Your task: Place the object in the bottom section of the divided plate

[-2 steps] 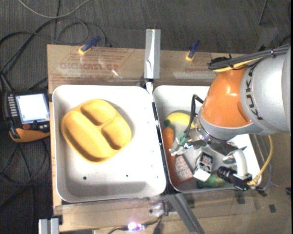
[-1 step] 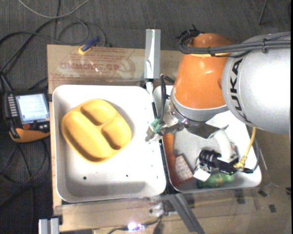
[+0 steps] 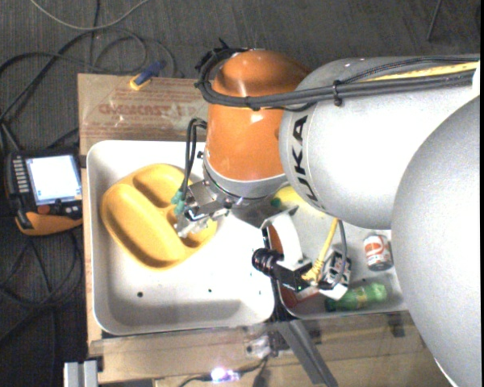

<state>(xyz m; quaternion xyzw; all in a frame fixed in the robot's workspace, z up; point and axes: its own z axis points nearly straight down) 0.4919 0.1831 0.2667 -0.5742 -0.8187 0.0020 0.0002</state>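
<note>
2 white bins are seen on the table: the left bin [image 3: 105, 297] carries 1 yellow divided plate [image 3: 145, 220], and the right bin [image 3: 387, 293] carries 1 green bottle [image 3: 356, 297] and 1 small red-and-white can [image 3: 377, 252]. The pincer [image 3: 189, 210] is placed over the plate's right edge. The object to be placed cannot be identified.
</note>
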